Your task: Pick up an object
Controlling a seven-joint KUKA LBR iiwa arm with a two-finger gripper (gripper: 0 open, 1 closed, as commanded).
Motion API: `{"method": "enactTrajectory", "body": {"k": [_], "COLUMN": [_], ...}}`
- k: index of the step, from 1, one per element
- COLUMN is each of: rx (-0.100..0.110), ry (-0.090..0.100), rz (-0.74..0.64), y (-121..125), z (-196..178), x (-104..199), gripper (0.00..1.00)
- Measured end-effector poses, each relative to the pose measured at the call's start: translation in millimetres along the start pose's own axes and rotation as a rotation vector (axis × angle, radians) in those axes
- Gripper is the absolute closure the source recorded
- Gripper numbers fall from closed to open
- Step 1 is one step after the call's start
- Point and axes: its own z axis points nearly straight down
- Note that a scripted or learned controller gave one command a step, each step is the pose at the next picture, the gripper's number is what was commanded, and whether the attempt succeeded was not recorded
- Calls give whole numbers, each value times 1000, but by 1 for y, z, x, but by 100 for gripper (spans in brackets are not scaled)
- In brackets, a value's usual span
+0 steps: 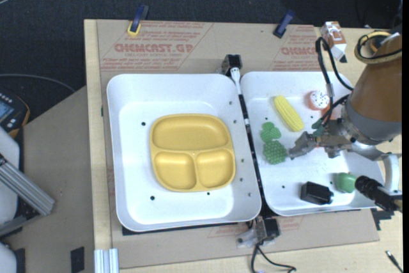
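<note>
Green broccoli pieces (273, 144) are lying at nine o'clock of our gripper (299, 150) in the right bin (281, 198) — we are hovering close, grip unreadable — nothing lifted yet; the whole pick is remaining.

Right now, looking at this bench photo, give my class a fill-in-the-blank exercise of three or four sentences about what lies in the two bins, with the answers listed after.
1. The yellow divided tray lies in the ____ bin.
2. The corn cob lies in the ____ bin.
3. The tray has ____ compartments.
4. The bumpy piece nearest the gripper is coloured ____.

Missing words: left; right; three; green.
</note>
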Motion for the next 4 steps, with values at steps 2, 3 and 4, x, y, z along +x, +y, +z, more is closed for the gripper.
{"method": "enactTrajectory", "body": {"k": [2,3,4], "rx": [-7,-8,-11], "ry": [0,0,0], "rz": [-3,-2,-2], "y": [-6,-5,-5], "z": [41,104,102], "x": [-1,2,3], "gripper": [0,0,0]}}
